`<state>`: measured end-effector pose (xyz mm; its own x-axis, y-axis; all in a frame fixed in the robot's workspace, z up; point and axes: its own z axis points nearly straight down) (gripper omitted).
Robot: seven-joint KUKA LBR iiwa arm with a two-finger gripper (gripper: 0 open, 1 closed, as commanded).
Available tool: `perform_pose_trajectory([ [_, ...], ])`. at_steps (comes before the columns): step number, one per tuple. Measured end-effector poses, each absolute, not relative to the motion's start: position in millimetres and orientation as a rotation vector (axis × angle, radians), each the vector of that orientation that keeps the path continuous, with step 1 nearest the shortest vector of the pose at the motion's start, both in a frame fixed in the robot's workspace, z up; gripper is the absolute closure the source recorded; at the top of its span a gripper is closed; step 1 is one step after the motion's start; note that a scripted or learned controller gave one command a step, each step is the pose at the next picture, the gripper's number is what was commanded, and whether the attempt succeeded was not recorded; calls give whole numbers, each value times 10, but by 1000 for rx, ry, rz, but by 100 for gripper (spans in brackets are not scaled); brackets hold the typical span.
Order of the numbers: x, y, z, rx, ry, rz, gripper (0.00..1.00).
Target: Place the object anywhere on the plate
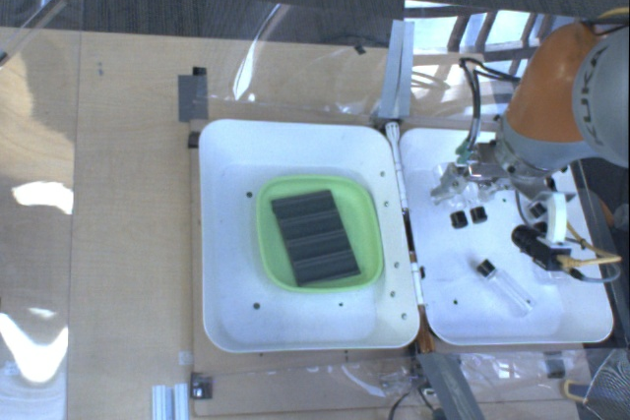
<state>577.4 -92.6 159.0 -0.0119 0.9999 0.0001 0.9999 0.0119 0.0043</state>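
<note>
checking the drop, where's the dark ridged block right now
In the camera view the dark ridged block lies on the green plate in the left bin, away from the gripper over the right bin.

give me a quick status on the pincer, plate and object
Pincer low over right white bin, nothing seen between its fingers. Dark grey ridged block already lies on green square plate, left bin. Nothing in the way.

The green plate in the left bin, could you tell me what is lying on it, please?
A dark grey ridged block lies on the green plate, slightly askew. It covers the plate's middle, so anything beneath it is hidden.
</note>
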Motion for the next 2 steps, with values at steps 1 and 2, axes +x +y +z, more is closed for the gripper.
perform_pose_trajectory([
  [1, 5683, -174, 1856, 1971, 2441, 7, 100],
  [2, 5760, 516, 1858, 1896, 2499, 8, 100],
])
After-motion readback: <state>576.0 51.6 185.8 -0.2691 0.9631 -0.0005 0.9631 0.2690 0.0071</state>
